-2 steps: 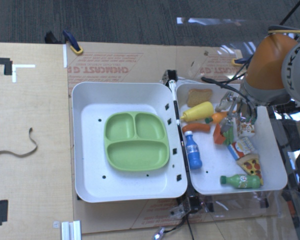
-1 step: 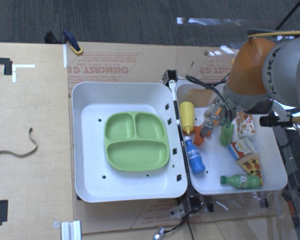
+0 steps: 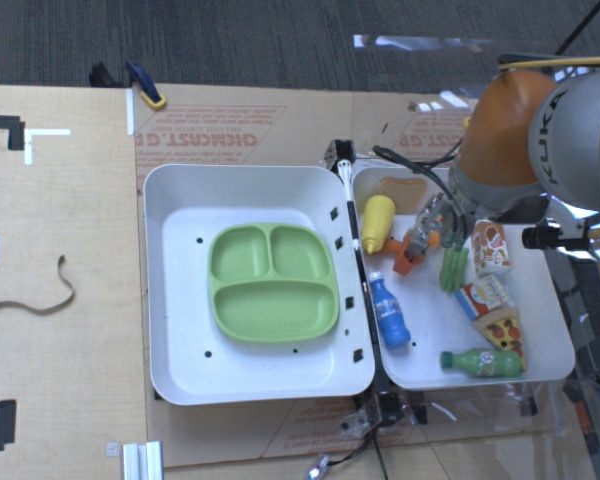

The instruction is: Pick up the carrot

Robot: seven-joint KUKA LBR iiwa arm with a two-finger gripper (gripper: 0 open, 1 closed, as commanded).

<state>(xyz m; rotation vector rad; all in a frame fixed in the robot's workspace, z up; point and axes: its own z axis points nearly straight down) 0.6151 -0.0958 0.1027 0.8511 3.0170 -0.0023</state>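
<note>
- The gripper (image 3: 430, 230) is down in the right bin (image 3: 540, 363), near that bin's far-left corner, with the grey-and-orange arm (image 3: 520, 133) leaning in over the far edge. I cannot tell from this slanted view how the claw is set; wiring and the wrist blur it.
- The carrot (image 3: 413, 250) lies just under and to the near-left of the claw, an orange piece that seems to touch or sit right at the claw's tip. Whether it is truly grasped is not clear.
- Judgement: the step in hand is the grasp itself. It should go well if the claw centres across the carrot's narrow width rather than along its length, then lifts straight up.
- Close neighbours crowd it: a yellow bottle (image 3: 377, 222) just beside it toward the bin's left wall, and a green vegetable (image 3: 453, 266) just on its other side. A skewed approach could nudge either 1.
- The blue bottle (image 3: 388, 312) along the left wall and the green bottle (image 3: 482, 362) by the near edge lie well apart.
- The left bin (image 3: 170, 368) holds 1 green divided plate (image 3: 274, 282), not involved.
</note>
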